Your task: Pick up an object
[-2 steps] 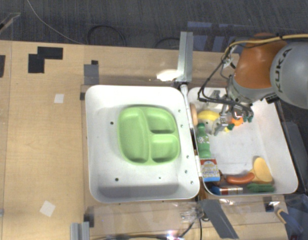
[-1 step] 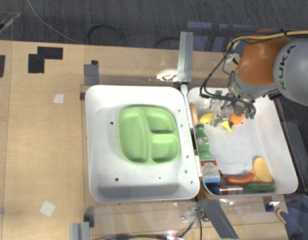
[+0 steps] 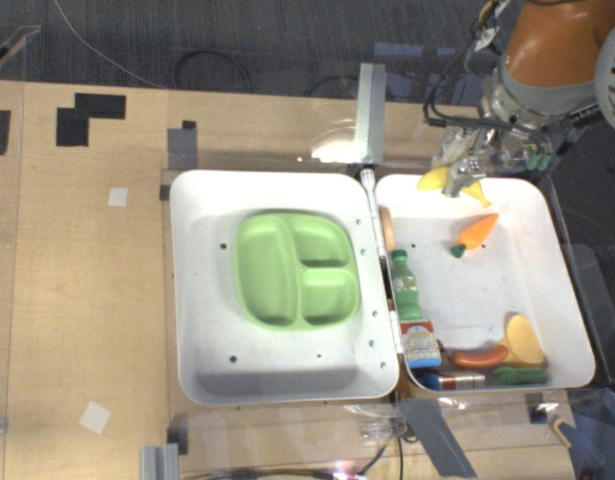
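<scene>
claw [image 3: 461, 176] over right bin's [image 3: 562, 268] far edge, fingers pinching a yellow banana [image 3: 449, 180] (lifted, ends showing either side) | carrot [image 3: 475, 233] just below it | green bottle [image 3: 403, 286] along left wall | green divided plate [image 3: 295, 270] in left bin [image 3: 202, 298] | desk [image 3: 77, 298]

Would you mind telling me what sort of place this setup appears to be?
Probably a robotics lab bench for grasping trials: a robot arm hangs over two white bins, one holding a green divided tray, the other toy food like a carrot.
</scene>
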You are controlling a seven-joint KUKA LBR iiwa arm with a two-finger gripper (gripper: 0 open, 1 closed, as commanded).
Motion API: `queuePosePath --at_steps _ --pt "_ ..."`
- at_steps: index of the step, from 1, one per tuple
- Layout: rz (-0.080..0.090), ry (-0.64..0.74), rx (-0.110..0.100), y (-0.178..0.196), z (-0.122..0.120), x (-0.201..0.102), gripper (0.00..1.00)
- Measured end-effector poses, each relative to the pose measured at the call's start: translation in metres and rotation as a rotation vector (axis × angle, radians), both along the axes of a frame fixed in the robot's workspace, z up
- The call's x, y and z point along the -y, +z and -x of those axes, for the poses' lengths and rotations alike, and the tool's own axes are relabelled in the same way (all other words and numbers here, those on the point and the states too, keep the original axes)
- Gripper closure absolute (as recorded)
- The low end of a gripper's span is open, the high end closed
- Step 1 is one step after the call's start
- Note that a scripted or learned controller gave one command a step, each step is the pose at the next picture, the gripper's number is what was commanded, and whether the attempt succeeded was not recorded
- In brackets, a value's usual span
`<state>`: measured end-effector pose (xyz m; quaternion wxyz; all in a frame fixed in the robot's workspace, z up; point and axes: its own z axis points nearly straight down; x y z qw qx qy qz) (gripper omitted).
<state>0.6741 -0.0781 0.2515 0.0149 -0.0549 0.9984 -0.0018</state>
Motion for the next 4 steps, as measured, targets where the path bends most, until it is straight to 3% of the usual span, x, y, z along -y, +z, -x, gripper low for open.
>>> queuePosePath --at_steps 1,2,3,4 --pt "-0.006 -0.002 -0.017 0.018 0.005 -0.073 1.0" --pt "-0.004 0.007 -0.019 0.021 0.087 -0.097 1.0" --pt "-0.001 -0.008 -0.015 0.064 0.059 -0.048 1.0" --pt "0.005 0.346 -0.025 -0.026 0.098 0.037 1.0"
